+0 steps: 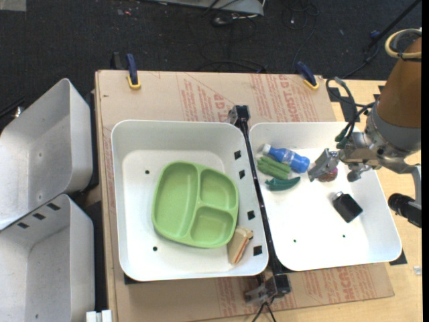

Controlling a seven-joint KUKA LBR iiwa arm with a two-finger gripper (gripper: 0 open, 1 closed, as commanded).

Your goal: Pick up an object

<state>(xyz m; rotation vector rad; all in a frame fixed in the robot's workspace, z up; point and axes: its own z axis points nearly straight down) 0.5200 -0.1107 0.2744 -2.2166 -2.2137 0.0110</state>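
**Tool low over the right bin, a dark reddish object at its fingers**

Nearest the camera, in the left white bin [127,200], a small tan wedge-shaped block [238,245] leans against the near right corner. Just beyond and touching it lies a light green plastic plate with three compartments [196,204], taking up most of that bin's floor.

In the right white bin [375,247], a small black rectangular block [347,206] lies alone on the floor, towards the right side. Farther in and to the left, beside the wall shared with the left bin, a dark green curved pod-shaped piece [283,184] rests just in front of a lighter green oblong piece [273,167]. Behind these lies a blue plastic bottle with a white cap [287,156], on its side, touching the green pieces.

Right of this cluster, the tool [326,166] sits low over the bin, reached in from the right on the grey arm with its orange band [404,89]. A small dark reddish round object [327,174] sits at the fingers, but whether they are clenched on it or released cannot be told.

Both bins rest on a cardboard-covered counter [201,96], with yellow-and-blue clamps [133,72] on its far edge.
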